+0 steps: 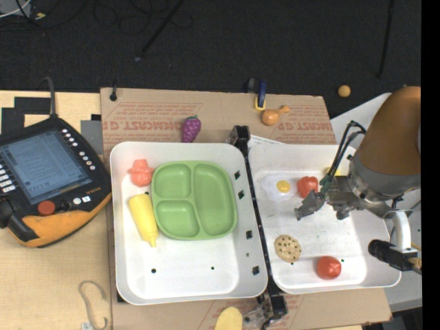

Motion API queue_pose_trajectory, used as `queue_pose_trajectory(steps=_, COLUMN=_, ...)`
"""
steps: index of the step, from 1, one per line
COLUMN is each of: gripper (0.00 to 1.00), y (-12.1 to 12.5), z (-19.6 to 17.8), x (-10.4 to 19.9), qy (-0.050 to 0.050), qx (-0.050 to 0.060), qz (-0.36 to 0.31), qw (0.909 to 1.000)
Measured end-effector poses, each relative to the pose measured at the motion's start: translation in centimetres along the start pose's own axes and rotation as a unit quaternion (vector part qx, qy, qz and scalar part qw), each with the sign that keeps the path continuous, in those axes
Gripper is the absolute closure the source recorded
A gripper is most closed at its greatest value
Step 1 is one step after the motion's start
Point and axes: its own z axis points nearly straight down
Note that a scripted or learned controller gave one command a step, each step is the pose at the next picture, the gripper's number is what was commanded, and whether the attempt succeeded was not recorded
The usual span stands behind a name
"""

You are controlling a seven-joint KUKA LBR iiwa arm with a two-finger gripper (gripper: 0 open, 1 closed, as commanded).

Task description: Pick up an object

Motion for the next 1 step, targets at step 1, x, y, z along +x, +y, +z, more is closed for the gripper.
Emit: queue_pose_trajectory(steps=1, gripper=0.0, y=0.25, z=-0.64, x=-0.03, qy=-0.001, qx=-0.006, qz=-0.001, qw=1.0)
